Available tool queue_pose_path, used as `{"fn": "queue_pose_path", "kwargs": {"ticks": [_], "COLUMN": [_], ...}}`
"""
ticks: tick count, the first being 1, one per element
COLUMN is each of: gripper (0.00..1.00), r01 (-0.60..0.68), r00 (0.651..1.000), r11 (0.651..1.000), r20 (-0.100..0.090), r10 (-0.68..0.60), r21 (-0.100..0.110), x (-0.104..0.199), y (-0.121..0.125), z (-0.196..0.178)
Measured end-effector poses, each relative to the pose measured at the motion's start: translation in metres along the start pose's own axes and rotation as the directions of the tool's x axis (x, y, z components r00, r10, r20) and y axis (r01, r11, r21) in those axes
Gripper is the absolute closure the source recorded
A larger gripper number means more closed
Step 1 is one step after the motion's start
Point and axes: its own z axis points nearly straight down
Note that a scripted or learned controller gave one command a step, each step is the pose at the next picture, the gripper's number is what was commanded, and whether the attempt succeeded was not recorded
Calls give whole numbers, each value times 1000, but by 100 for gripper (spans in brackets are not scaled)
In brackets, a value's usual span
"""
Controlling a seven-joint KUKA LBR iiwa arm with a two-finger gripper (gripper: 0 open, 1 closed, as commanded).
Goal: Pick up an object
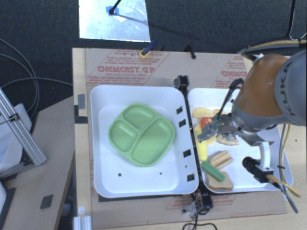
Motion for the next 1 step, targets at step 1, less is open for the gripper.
{"fn": "queue_pose_path", "kwargs": {"ticks": [1], "gripper": [100], "r01": [-8], "r00": [1000], "r11": [1000], "r20": [2], "r10": [8], "r21": [3], "x": [-7], "y": [0], "z": [-6]}}
